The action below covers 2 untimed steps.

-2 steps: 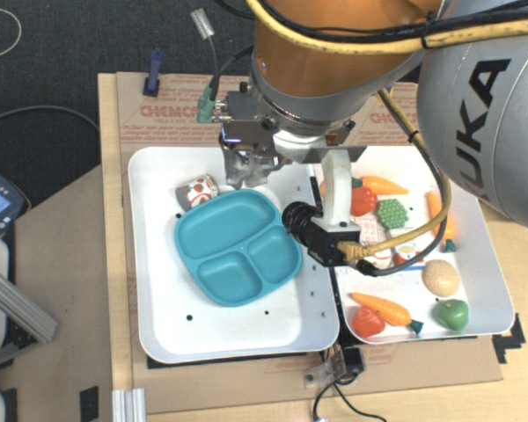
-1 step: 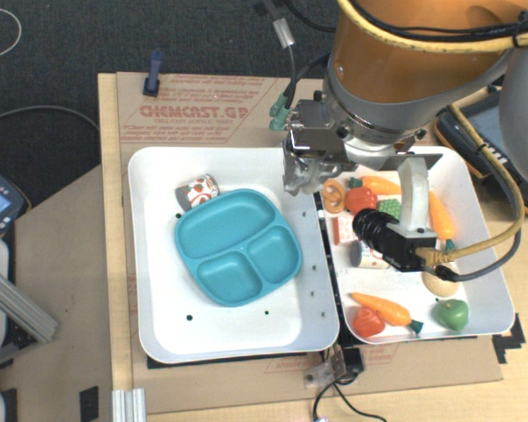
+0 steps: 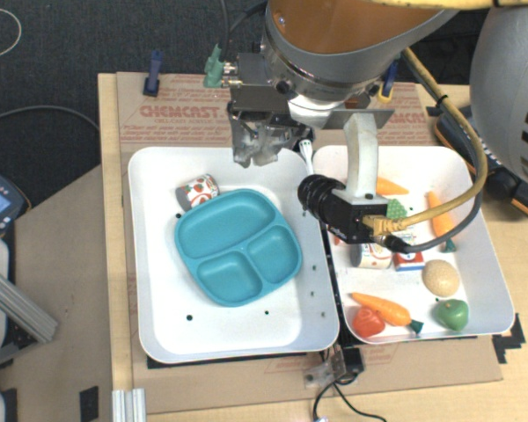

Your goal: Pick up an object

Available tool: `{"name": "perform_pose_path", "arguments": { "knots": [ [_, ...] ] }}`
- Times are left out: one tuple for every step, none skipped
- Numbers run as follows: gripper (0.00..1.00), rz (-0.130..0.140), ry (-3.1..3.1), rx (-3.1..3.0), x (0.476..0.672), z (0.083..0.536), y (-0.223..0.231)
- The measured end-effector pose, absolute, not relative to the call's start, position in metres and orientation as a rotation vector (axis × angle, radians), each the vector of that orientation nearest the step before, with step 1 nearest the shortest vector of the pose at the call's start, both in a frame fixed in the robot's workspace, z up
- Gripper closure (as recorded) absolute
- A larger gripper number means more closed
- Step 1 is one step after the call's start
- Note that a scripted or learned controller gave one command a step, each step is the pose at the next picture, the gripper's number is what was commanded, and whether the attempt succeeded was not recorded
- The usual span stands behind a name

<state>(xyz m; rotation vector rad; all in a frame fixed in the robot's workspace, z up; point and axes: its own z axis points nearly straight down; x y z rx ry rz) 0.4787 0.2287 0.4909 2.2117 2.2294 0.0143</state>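
Observation:
My gripper (image 3: 262, 146) hangs over the far edge of the left bin (image 3: 154, 236), under the big orange and grey wrist. Nothing shows in it. Just below it to the left lies a small red and white can (image 3: 196, 191) on its side. The can touches the upper left corner of a teal divided plate (image 3: 238, 248) that takes up the middle of this bin. The gripper is apart from both.
The right bin (image 3: 493, 275) holds a carrot (image 3: 385, 307), a red tomato (image 3: 367, 323), a green pepper (image 3: 453, 314), a beige egg (image 3: 440, 278), orange pieces (image 3: 440, 214) and a white carton (image 3: 380, 255). A black hose fitting (image 3: 333, 205) and yellow cable (image 3: 440, 209) hang over the divide.

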Motion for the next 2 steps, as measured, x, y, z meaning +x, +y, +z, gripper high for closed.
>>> {"name": "perform_pose_path", "arguments": {
  "knots": [
    [1.00,-0.015,2.216,2.232,0.479,0.419,0.167],
    [1.00,0.024,2.211,2.220,0.480,0.543,0.132]
  ]
}}
